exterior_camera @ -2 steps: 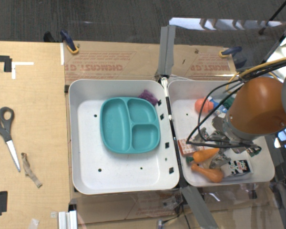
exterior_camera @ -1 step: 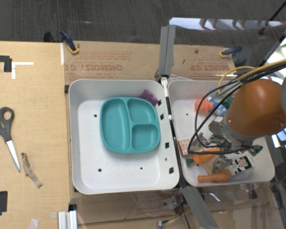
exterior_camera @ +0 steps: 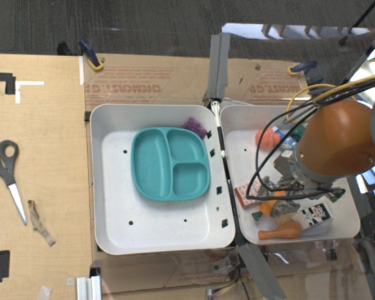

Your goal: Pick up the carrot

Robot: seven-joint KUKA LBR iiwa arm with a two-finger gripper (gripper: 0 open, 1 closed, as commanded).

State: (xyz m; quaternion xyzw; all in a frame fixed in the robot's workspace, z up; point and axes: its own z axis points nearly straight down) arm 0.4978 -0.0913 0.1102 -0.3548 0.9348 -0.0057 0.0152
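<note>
Just below the gripper [exterior_camera: 281, 192], whose jaw opening I cannot tell, the small orange tapered plastic carrot [exterior_camera: 280, 231] looks light, stiff, slick; grasp mid-body.

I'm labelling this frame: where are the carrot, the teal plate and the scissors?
carrot [exterior_camera: 280, 232]: camera view, middle of its orange body.
teal plate [exterior_camera: 150, 164]: camera view, floor of its long left compartment.
scissors [exterior_camera: 8, 150]: camera view, a handle ring.

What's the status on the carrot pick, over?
Claw low in the right bin, finger state hidden under the arm. Carrot lying at the bin's near edge, not held. Clutter packed around the claw; teal tray in the left bin.
</note>
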